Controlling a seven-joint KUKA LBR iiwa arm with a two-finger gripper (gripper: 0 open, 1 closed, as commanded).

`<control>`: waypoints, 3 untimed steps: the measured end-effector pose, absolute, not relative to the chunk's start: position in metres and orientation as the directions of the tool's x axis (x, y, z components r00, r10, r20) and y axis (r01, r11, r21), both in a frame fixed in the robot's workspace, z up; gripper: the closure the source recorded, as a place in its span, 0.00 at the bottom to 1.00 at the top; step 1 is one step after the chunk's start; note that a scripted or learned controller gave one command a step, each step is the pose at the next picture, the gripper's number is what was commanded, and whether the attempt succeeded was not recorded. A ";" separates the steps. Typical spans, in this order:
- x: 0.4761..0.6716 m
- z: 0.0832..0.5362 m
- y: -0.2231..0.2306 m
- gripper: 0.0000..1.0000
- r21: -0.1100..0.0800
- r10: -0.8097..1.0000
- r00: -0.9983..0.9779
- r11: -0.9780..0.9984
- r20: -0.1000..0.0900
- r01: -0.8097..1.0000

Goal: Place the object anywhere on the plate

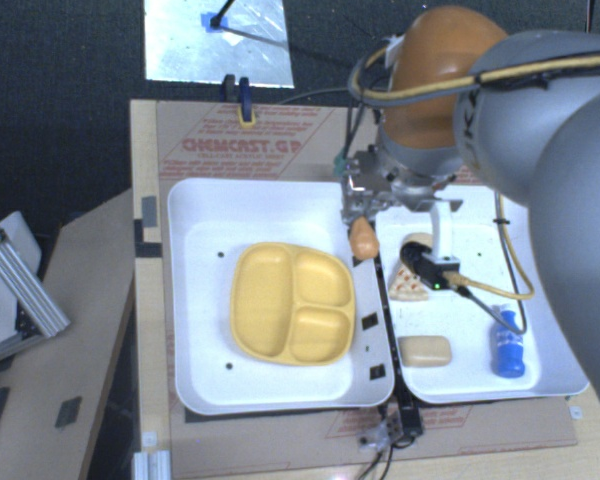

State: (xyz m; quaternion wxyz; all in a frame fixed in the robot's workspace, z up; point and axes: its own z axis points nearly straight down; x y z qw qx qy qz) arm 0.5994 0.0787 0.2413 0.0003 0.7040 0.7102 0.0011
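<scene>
Yellow plate [290, 303], orange object [363, 238] under claw [361, 211]

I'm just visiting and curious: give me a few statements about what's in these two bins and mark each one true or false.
1. The yellow plate lies in the left bin. True.
2. The plate has a single undivided surface. False: it is split into compartments.
3. A blue bottle lies in the right bin. True.
4. The orange-brown object under the gripper already rests on the plate. False: it hangs near the divider between the bins, off the plate's right edge.
5. The beige block sits on the plate. False: it lies in the right bin.
</scene>
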 end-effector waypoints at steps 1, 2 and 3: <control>0.620 0.233 0.118 1.00 0.003 1.000 -0.008 0.008 0.001 1.000; 0.643 0.228 0.161 1.00 0.004 1.000 -0.007 0.007 0.002 1.000; 0.642 0.227 0.159 0.00 0.001 1.000 -0.005 0.005 0.000 1.000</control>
